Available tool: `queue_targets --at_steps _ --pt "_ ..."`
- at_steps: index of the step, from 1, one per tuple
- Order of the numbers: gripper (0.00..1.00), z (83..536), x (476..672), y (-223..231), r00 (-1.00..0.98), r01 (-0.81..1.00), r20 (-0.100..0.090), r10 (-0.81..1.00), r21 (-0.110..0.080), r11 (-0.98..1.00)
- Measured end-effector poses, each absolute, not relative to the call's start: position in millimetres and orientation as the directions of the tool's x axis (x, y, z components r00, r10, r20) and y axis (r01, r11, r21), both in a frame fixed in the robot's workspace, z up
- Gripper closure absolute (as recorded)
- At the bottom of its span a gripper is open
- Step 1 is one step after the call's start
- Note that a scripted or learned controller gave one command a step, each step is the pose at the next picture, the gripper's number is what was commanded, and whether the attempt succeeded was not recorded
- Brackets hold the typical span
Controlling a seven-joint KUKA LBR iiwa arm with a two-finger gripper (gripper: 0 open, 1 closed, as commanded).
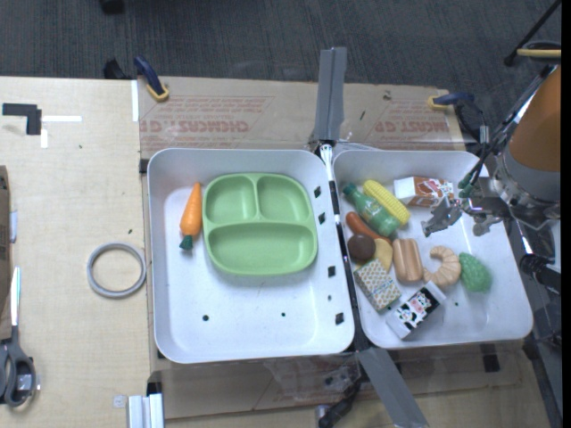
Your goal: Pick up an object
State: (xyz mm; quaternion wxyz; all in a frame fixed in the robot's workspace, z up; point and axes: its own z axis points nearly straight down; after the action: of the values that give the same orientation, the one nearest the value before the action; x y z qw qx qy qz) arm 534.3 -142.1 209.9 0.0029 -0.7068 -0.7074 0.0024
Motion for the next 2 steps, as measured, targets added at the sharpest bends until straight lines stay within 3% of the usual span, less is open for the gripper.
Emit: queue_targets --at_steps 1,2 --pt "0.0 88.1 538.1 -118.7 -0.075 0.997 0.001 0.997 -0.006 0.075" --pt "1.0 92.8 536.7 -120.4 -0.069 0.998 0.003 0.998 -0.013 0.069"
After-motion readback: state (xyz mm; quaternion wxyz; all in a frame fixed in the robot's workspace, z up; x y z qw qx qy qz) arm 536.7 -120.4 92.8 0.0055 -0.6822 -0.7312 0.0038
